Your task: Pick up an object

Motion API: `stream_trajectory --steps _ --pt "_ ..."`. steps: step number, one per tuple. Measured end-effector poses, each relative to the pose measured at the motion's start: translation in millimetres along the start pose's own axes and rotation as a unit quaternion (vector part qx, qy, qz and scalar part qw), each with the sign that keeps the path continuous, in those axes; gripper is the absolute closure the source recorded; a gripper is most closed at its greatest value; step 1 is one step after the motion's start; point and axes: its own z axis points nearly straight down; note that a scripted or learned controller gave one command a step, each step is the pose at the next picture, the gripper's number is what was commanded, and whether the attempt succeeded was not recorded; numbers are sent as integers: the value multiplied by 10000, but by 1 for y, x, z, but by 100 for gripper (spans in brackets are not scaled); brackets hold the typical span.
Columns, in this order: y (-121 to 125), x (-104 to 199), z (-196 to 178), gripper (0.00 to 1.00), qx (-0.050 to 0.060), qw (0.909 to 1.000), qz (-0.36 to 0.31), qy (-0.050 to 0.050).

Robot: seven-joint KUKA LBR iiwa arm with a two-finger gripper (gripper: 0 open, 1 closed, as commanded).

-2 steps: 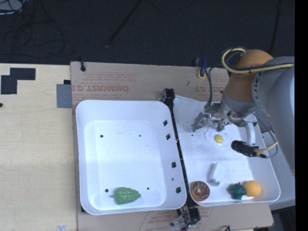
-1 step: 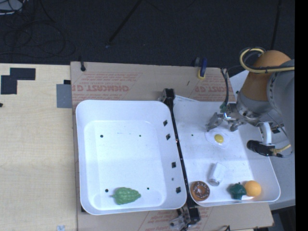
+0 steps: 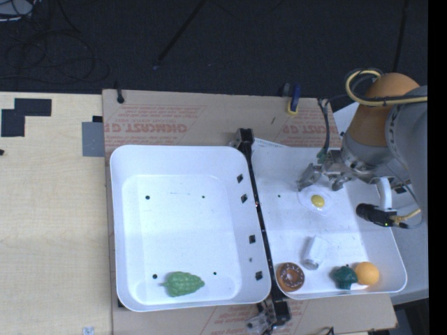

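Hovering over the fried egg point(image 3: 318, 202) in the right bin point(image 3: 279, 173) | end effector point(image 3: 323, 174) spread, gripping nothing | we'd centre the fingers on the egg, drop straight, then pinch its thin edge | cup point(image 3: 313, 251) and donut point(image 3: 290, 276) lie nearer the front.

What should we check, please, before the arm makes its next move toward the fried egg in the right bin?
1. Gripper sits above the fried egg: ok, it hangs just over the egg's upper edge.
2. Finger opening: cannot tell.
3. Egg free of neighbours: ok, the white cup lies apart, nearer the front.
4. Donut, green toy and orange ball out of the path: ok, all along the right bin's front wall.
5. Anything held already: cannot tell.
6. Green bumpy toy in the left bin: ok, far from the arm.
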Motion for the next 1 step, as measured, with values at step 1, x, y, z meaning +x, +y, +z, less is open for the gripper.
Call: stream_trajectory --steps 1 --pt "0 25 0 0 4 10000 -11 6"
